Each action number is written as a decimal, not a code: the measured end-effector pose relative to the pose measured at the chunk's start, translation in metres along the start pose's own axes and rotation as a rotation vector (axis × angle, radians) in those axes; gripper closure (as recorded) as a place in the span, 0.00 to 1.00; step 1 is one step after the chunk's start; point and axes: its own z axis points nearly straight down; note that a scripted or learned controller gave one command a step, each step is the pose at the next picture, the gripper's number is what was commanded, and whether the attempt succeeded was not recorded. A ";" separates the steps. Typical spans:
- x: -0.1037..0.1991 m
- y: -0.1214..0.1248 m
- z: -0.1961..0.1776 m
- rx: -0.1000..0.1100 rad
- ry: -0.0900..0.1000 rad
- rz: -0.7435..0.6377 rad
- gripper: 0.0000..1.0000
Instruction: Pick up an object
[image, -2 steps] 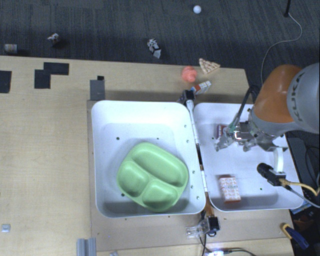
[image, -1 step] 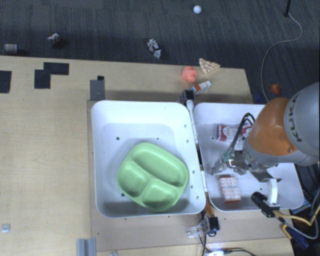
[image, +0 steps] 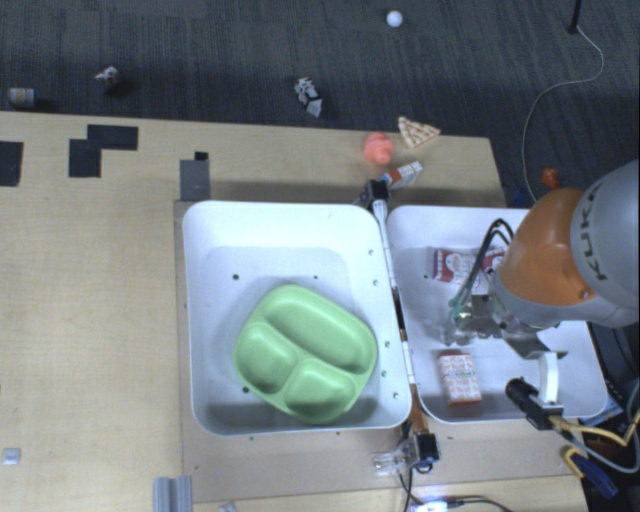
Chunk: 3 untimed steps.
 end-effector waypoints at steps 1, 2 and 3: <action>0.000 0.000 0.000 0.000 0.000 0.000 0.00; 0.001 0.002 -0.010 -0.004 0.000 -0.002 1.00; 0.001 0.002 -0.010 -0.003 0.001 -0.002 0.00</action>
